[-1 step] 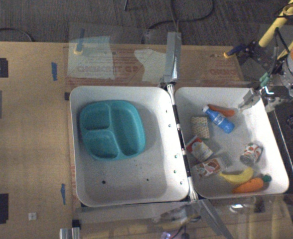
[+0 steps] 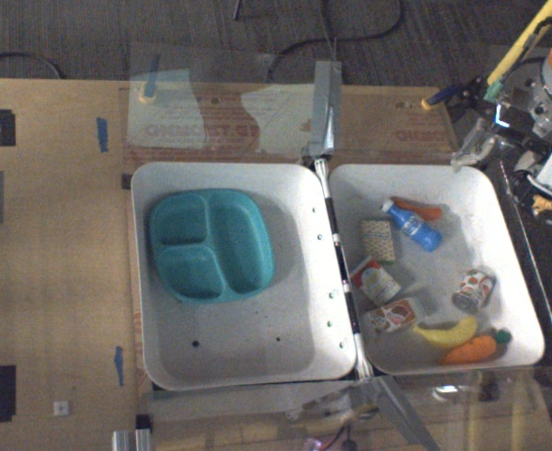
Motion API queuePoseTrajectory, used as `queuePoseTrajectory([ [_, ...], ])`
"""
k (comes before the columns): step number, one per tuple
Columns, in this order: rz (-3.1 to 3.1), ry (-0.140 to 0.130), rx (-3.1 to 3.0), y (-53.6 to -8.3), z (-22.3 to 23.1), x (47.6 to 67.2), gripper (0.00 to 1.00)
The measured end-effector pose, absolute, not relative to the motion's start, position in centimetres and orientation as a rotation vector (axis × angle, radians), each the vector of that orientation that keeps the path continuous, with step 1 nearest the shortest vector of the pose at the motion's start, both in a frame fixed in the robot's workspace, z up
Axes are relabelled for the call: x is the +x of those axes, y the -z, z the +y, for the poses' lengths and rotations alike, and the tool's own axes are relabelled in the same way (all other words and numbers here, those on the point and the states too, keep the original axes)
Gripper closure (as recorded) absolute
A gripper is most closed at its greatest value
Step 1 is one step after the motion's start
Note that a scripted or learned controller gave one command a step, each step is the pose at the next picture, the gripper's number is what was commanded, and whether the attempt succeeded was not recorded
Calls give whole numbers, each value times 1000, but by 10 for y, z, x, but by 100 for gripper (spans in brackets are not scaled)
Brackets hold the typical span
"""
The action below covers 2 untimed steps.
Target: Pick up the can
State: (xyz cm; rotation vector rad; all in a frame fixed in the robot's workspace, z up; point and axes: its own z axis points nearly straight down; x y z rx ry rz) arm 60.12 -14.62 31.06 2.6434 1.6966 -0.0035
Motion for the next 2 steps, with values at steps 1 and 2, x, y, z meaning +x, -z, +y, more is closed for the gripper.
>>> queuePoseTrajectory([
  [1, 1655, 4, 2673, -169, -195, 533, 0],
  [2, 1564, -6, 2735, -93, -205, 489, 0],
])
